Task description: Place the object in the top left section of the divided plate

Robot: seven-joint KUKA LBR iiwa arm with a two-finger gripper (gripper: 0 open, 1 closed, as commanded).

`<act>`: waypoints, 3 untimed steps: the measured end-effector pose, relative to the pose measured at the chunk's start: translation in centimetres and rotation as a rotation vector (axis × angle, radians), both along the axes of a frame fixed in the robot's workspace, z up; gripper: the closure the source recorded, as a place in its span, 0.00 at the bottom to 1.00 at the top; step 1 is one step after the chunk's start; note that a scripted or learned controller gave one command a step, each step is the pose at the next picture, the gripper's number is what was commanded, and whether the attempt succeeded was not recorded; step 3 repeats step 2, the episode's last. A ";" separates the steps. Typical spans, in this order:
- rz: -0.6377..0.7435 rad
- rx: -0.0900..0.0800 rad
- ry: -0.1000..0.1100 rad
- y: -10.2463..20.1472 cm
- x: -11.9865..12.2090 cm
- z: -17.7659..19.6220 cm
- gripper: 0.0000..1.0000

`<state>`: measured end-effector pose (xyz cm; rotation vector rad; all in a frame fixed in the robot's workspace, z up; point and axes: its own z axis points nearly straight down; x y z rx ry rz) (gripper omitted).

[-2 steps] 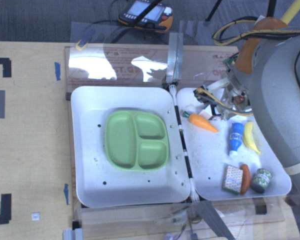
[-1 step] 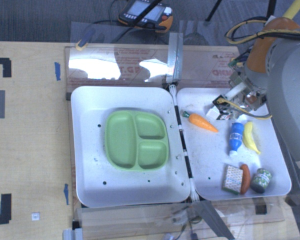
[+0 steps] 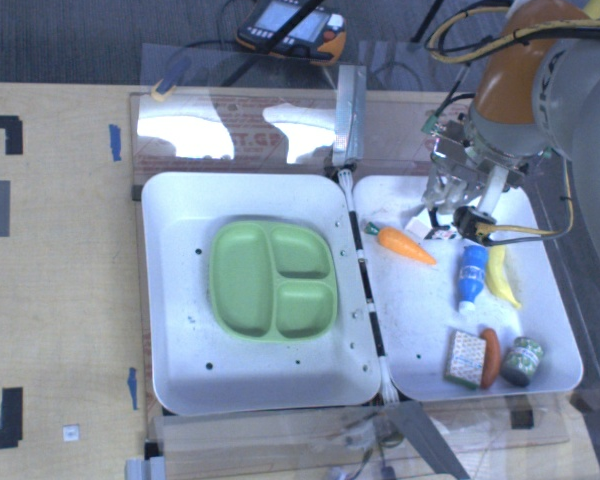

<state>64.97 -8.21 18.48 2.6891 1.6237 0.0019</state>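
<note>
Looking down on the bench, you find the gripper (image 3: 448,220) low over the far end of the right bin (image 3: 550,368), just beside the carrot (image 3: 405,245); whether it is wide, narrow or closed on anything you cannot tell from here. The carrot lies on the bin floor with its thick end toward the gripper, and it is likely the object to be moved, though the task does not name it.

Taking the carrot as your landmark: the green divided plate (image 3: 242,288) sits to its left, alone in the left bin (image 3: 170,218), with all three sections bare, so nothing is placed yet. To the carrot's right lie one blue bottle (image 3: 471,275) and one banana (image 3: 501,274), side by side. Nearer the camera than the carrot are one small patterned box (image 3: 466,357), one sausage (image 3: 491,356) touching it, and one dark round item (image 3: 523,360).

You count six loose objects, one plate, two bins.
</note>
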 end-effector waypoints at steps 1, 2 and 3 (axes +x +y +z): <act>0.357 0.000 -0.001 10.1 0.2 1.9 1.00; 0.358 -0.001 -0.001 7.9 1.7 9.0 1.00; 0.358 -0.001 -0.001 7.9 1.7 9.0 1.00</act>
